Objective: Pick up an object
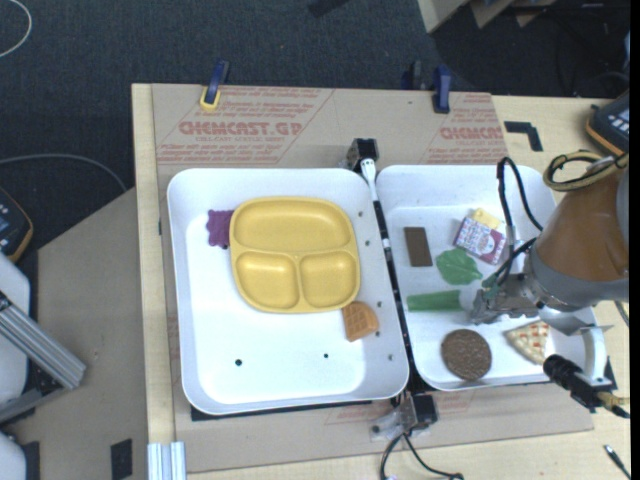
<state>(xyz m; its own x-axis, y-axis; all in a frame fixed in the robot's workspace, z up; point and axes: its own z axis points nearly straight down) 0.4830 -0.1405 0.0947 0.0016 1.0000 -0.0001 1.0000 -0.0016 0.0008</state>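
Green stick (432,301) just beside the tool (489,306), apparently ungrasped.

yellow divided plate (295,253) | purple scrap (218,227) | white bins (200,298) | green strip (432,301) | brown disc (466,354) | dark brown bar (417,247)

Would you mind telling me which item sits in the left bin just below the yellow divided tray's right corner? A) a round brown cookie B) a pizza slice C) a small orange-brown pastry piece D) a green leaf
C: the small orange-brown pastry piece lies just below the yellow divided tray in the left bin.
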